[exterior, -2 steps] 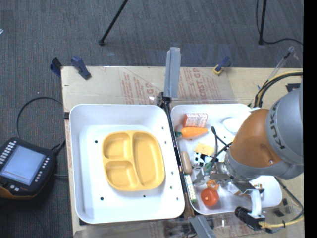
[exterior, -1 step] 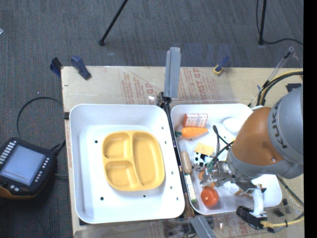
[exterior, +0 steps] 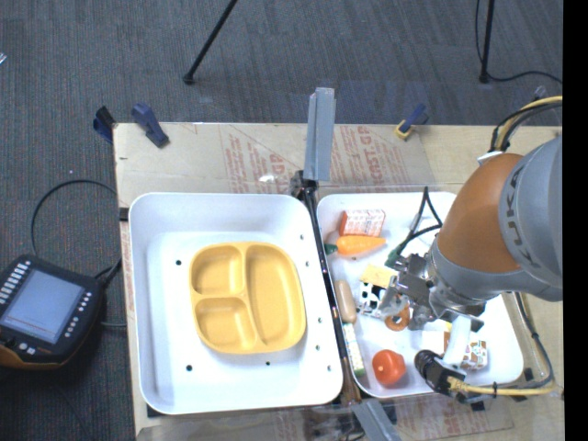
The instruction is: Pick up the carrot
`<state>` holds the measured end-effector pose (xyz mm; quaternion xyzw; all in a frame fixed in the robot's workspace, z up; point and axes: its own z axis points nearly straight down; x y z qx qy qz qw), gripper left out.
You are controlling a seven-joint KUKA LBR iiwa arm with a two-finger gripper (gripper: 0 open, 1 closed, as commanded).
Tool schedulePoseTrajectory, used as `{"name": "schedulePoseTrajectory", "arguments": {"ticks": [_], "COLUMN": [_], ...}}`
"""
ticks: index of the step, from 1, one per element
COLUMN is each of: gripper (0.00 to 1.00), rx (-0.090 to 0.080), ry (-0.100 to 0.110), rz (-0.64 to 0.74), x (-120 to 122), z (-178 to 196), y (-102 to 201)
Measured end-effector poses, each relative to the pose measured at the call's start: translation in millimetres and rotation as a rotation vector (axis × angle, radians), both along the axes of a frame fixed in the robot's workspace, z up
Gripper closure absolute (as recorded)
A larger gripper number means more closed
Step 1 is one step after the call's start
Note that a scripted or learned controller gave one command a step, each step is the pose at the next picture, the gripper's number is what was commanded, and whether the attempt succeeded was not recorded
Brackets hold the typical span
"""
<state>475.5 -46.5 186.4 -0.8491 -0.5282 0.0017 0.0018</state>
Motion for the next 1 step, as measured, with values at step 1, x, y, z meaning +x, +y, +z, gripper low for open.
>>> {"name": "schedulePoseTrajectory", "arguments": {"ticks": [1], "gripper": [1.00], "rx": [0.001], "ry": [-0.002], "rz": [0.593], "x": [0.5], "z": [43.0], "y": [6.3]}}
